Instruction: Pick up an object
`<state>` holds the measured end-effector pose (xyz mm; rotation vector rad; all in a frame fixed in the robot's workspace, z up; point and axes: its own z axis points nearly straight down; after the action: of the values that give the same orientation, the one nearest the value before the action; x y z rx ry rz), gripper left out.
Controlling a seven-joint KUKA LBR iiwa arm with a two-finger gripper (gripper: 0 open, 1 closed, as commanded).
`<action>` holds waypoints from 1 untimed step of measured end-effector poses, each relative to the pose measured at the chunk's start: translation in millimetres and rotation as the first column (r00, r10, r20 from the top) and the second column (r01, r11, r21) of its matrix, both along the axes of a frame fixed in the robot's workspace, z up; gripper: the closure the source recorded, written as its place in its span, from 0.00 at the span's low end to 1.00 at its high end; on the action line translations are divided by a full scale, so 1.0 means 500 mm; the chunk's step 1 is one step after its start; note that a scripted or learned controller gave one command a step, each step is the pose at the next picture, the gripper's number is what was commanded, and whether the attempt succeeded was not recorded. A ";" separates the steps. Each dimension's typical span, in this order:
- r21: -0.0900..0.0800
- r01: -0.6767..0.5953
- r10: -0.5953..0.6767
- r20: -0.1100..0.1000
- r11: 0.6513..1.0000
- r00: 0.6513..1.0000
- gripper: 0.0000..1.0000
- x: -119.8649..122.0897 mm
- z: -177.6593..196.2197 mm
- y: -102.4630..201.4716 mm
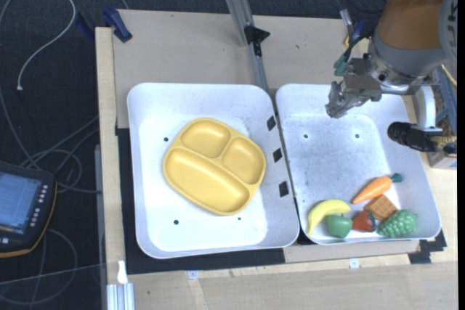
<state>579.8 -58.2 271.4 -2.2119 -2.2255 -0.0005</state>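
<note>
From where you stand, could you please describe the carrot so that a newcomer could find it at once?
Look in the right-hand white bin, at the cluster of toy food in its near corner. The carrot lies at the cluster's upper edge, above the cracker: the only long orange piece, green-tipped.

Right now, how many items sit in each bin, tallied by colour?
Yellow: 2, the divided plate in the left bin, the banana in the right bin
Green: 2, the apple, the grapes
Orange: 1, the carrot
Red: 1, a small red piece
Brown: 1, the cracker
Total: 7
</note>
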 end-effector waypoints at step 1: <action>0.000 0.001 -0.001 -0.003 1.000 1.000 1.00 -0.044 -0.038 0.086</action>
<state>557.9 -15.5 252.5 -2.2118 -2.2230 0.0027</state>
